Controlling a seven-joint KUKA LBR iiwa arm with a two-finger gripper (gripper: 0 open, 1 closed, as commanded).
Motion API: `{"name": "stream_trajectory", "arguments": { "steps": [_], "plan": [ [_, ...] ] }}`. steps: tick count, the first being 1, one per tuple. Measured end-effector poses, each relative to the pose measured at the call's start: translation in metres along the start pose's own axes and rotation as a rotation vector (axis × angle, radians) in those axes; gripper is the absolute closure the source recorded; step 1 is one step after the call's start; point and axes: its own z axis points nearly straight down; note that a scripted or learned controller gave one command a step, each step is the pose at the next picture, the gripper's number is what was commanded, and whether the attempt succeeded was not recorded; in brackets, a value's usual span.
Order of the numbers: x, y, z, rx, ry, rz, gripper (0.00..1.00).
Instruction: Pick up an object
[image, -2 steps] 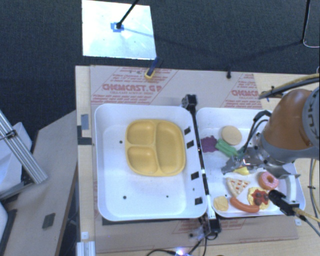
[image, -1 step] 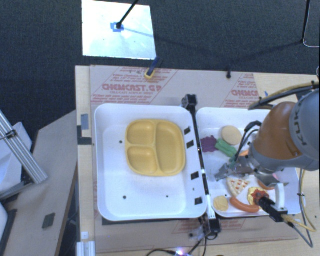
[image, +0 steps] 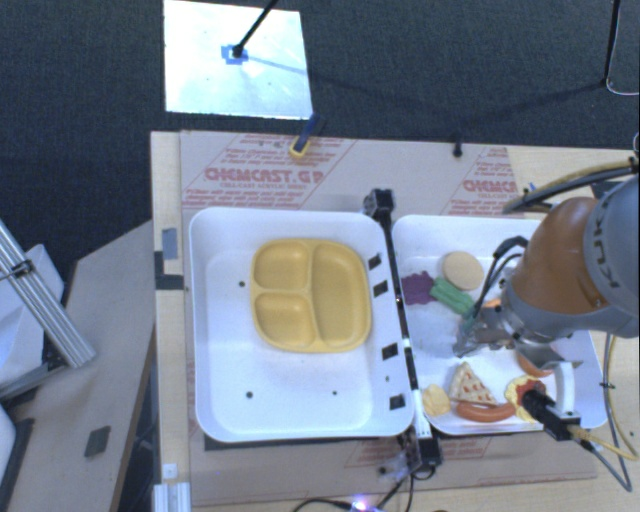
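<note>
Gripper (image: 476, 336) low in right bin (image: 432, 232), finger state cannot be told; green toy (image: 451, 297) just beyond its tip, purple piece (image: 417, 288) further left, pizza slice (image: 468, 383) and sausage (image: 484, 410) just nearer the camera.

I see a smooth, matt yellow plastic tray (image: 309, 296); glossy white plastic bins (image: 220, 380); printed cardboard (image: 265, 170) beneath looks dull, papery.

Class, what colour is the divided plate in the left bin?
Yellow: the divided plate, seen in the camera view.
</note>
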Motion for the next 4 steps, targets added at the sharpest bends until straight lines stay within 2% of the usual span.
{"name": "stream_trajectory", "arguments": {
  "steps": [2,3,4],
  "plan": [
    [-0.005,0.016,-0.121,-0.008,-0.002,-0.004,1.00],
    [-0.005,0.017,-0.122,-0.001,-0.001,-0.003,1.00],
    [0.040,0.050,-0.115,-0.002,0.001,-0.008,1.00]
  ]
}}
